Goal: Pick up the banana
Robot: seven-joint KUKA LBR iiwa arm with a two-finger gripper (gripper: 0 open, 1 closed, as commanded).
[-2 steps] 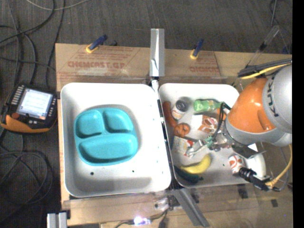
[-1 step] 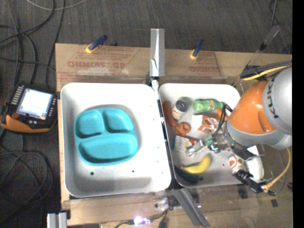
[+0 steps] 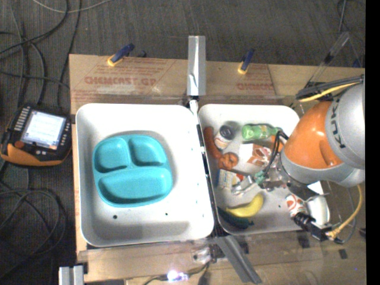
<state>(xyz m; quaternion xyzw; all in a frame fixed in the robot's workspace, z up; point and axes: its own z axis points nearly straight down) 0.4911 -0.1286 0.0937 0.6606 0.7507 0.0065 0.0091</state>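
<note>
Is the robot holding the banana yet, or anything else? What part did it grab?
It cannot be told. The gripper is down among the clutter in the right bin. The banana lies on the bin floor just below it.

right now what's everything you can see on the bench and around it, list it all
bins: 2, white, side by side on the bench
divided tray: 1, turquoise, in the left bin
banana: 1, yellow, near front of the right bin
mixed small items: several, red, green, white, piled in the right bin behind the banana
clamps: 2, blue and yellow, on the back board
handheld screen: 1, orange and black, on the floor to the left
cables: several, dark, on the floor
arm: 1, grey with orange band, over the right bin
gripper: 1, dark, just behind the banana
</note>
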